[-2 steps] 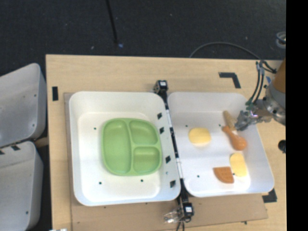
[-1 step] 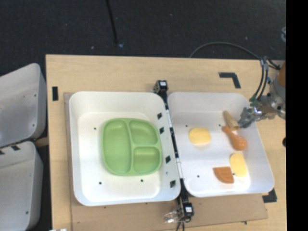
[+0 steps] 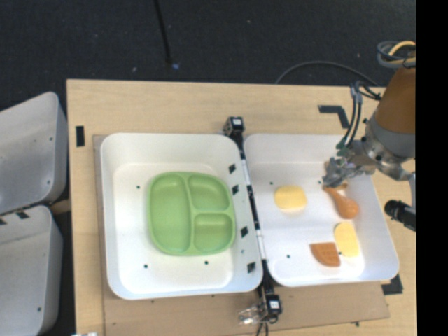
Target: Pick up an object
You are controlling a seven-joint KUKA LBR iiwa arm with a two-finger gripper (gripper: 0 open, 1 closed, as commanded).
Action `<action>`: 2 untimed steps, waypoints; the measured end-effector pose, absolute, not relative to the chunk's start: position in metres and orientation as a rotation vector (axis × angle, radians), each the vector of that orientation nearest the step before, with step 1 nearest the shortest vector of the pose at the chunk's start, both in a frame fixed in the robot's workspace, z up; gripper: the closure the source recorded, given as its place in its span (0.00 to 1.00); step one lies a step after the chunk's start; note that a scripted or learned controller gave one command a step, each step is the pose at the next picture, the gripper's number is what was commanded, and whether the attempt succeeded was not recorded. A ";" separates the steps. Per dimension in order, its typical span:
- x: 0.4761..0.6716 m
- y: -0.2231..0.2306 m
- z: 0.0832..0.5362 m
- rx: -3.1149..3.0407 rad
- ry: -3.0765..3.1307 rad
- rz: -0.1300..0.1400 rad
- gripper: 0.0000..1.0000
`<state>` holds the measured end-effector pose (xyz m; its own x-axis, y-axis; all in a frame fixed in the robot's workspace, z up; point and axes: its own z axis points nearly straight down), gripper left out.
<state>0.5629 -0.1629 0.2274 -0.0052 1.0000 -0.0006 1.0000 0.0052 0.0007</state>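
Your gripper (image 3: 339, 173) is down in the right bin (image 3: 294, 264), right at the upper end of the orange piece (image 3: 344, 203), which lies near the bin's right side. Whether it is open or clamped on anything, you cannot tell; the tip is a small grey blur against the white floor.

Here is the risk: that orange piece is long and slanted, and the gripper meets only its tip. A close there would likely pinch the end and let it swivel out, or just shove it toward the wall. The yellow block (image 3: 347, 239) and the brown wedge (image 3: 325, 253) sit touching lower down, so a nudged piece could slide into them. The yellow round (image 3: 290, 198) sits apart, mid-bin.

The arm is cut off at the right edge, so wrist angle is hard to read. The left bin (image 3: 119, 271) holds a green tray (image 3: 190, 212).
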 end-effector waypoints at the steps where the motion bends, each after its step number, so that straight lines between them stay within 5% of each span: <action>1: 0.569 -0.109 0.220 2.214 2.228 0.002 1.00; 2: 0.566 -0.051 0.217 2.215 2.231 0.001 1.00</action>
<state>0.5663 -0.0507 0.2170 -0.0072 1.0000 0.0017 1.0000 0.0072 -0.0009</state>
